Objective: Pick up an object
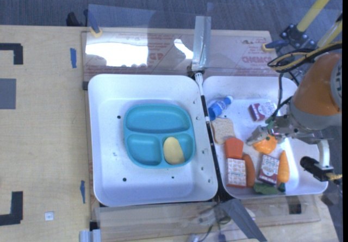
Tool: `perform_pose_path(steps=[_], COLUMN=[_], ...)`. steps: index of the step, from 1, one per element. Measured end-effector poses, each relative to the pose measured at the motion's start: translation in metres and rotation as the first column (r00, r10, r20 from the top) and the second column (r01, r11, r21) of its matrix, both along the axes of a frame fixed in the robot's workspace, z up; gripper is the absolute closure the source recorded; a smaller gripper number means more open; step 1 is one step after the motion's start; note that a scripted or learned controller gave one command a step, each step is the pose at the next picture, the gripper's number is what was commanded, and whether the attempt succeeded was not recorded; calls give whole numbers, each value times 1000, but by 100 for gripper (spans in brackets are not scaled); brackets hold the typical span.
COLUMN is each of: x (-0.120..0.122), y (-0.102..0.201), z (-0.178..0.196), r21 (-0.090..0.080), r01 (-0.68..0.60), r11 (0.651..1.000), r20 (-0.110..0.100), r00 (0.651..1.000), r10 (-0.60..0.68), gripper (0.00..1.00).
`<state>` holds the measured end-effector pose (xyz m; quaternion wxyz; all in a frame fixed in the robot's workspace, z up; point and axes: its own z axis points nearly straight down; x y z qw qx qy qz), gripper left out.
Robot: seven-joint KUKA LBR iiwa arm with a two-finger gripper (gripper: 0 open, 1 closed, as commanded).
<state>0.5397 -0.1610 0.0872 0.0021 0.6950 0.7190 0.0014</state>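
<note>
Gripper (pixel 265 136) sits low in the right bin (pixel 239 84), above an orange piece (pixel 266 146); its opening cannot be judged.

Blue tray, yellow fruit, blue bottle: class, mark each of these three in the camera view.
Blue tray (pixel 155 120), camera view, floor of its top compartment.
Yellow fruit (pixel 173 150), camera view, middle of its body.
Blue bottle (pixel 217 108), camera view, middle of its body.

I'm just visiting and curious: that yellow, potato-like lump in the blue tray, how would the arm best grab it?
Probably from straight above, closing across the narrow middle of the yellow lump. It lies alone in the lower right compartment of the blue tray, longer toward the near edge than it is wide, so its sides seem the easier grip. The compartment walls crowd any sideways approach.
</note>
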Motion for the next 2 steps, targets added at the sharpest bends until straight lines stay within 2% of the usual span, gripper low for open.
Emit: perform_pose_path(steps=[1, 2], x=[1, 68], y=[0, 85], z=[11, 102], r21=[0, 3], r01=[2, -51], r11=[1000, 999], r20=[4, 6], r00=[1000, 999], r10=[-2, 50], gripper=[100, 100])
